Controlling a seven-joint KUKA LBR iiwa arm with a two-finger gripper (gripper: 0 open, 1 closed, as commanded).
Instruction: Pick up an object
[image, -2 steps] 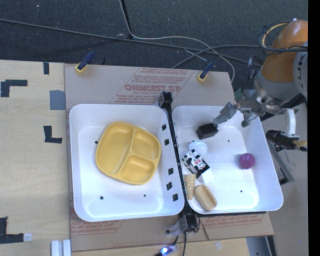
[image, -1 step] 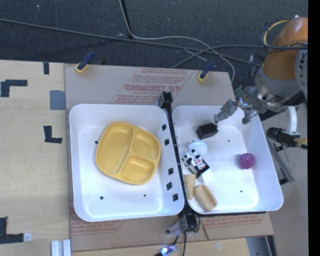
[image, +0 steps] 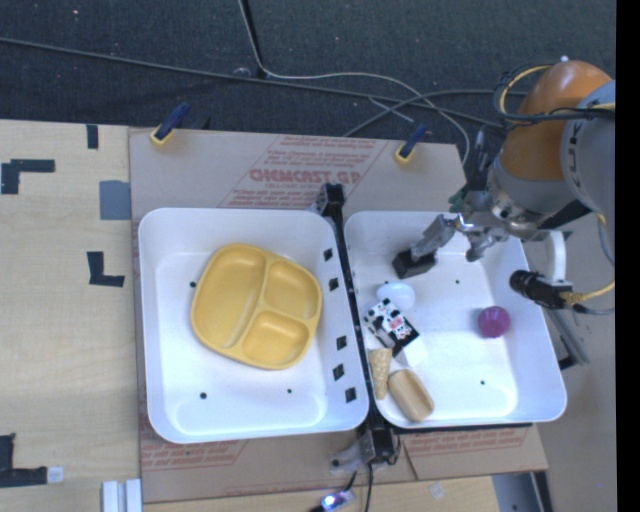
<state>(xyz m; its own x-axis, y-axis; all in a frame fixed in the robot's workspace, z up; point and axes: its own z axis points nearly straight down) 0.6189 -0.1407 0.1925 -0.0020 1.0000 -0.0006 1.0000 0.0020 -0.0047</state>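
Near edge of the right bin (image: 540, 405): a tan bread-roll shape (image: 410, 394) lies close to the near-left corner, with a small cone-like piece (image: 380, 368) touching its left end.

Just beyond them, against the left wall, you have a black-and-white patterned toy (image: 390, 324) and a white rounded piece (image: 397, 295) touching its far side. A purple ball (image: 493, 321) sits alone toward the right wall, well apart from the rest.

Farther in, the gripper (image: 418, 257) reaches from the right toward the far-left part of the bin. 1 dark finger (image: 414, 261) shows, low over the floor; whether the pair is spread or closed, you cannot tell. Nothing shows held.

Judgement: approach step, no grasp made. Nearest candidate is the white rounded piece, just near-side of the fingertip, apart from it. Your next move calls for shifting toward the near edge, centring over 1 object, then descending.

The left bin (image: 160, 330) carries a yellow divided plate (image: 257, 305), mid-floor.
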